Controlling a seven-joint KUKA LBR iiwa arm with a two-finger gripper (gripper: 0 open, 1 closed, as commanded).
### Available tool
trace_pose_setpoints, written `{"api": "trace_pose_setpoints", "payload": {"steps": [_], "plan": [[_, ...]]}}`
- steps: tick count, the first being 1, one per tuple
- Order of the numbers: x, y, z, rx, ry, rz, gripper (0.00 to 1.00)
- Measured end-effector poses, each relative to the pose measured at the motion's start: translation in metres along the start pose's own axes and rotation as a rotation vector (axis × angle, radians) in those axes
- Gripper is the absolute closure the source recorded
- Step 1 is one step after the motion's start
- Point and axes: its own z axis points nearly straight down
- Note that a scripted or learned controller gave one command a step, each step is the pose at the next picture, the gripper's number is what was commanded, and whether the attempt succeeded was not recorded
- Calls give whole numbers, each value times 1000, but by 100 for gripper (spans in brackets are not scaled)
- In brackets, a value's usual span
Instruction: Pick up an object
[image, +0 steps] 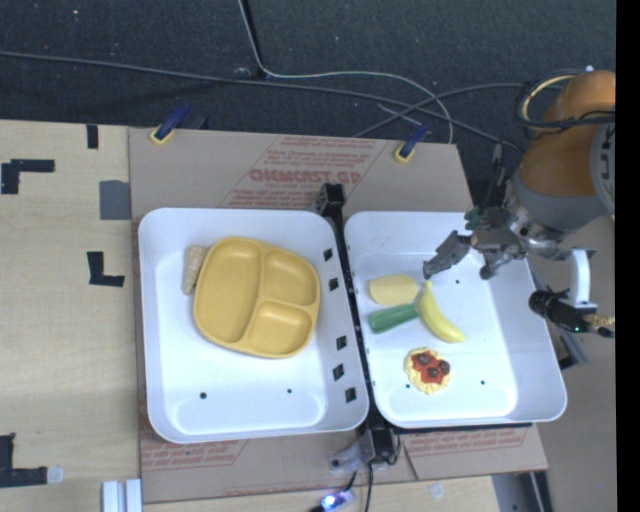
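Hovering at two o'clock in the right-hand shallow white bin (535, 395), the two-finger gripper (468, 256) stood spread open and empty (presumably poised to descend); the yellow plastic banana (438, 317) lay just beside it, toward seven o'clock, touching a green plastic pod (391, 318).

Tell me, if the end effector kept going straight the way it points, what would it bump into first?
Probably the pale yellow toy, which lies nearest the end effector on its down-left line in the right bin; the banana sits just beside it. Its height above them is unclear.
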Motion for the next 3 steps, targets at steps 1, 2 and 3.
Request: {"api": "trace_pose_setpoints", "payload": {"steps": [1,2,3], "plan": [[0,3,-7,-13,-2,-3,0],[-1,0,58,-6,-2,-3,0],[-2,5,120,-6,-2,-3,0]]}}
